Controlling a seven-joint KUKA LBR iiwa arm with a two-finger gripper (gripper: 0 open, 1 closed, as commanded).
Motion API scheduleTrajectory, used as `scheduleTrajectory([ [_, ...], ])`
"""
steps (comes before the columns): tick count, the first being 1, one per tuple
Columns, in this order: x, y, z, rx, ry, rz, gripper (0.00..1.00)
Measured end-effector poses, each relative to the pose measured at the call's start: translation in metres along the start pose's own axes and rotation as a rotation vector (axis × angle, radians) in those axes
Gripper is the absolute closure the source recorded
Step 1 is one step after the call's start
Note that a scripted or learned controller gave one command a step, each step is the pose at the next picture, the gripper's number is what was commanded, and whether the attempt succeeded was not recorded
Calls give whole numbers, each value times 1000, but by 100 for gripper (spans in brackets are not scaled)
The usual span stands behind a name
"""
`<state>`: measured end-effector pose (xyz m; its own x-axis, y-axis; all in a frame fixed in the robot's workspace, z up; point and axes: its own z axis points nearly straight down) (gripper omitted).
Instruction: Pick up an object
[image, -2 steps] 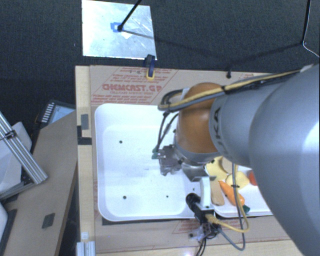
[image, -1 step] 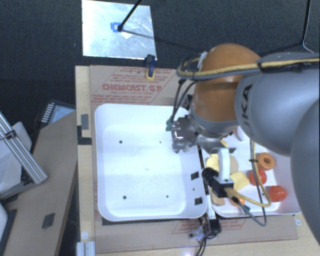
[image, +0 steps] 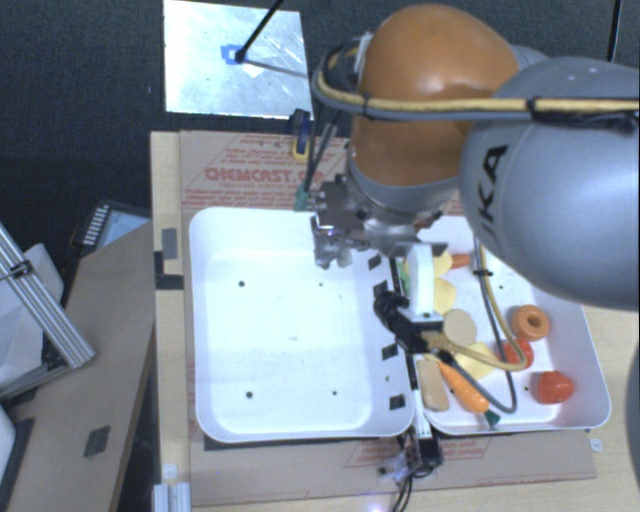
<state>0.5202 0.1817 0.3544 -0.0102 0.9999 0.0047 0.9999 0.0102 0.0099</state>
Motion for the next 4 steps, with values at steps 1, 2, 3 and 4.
scheduleTrajectory([
  [1, 55, 8, 94, 14, -5, 2, 100],
  [2, 47, -34, -16, 5, -1, 4, 100],
  [3, 38, -31, -149, -6, 3, 5, 100],
  [4, 13, 41, -171, 2, -4, 13, 100],
])
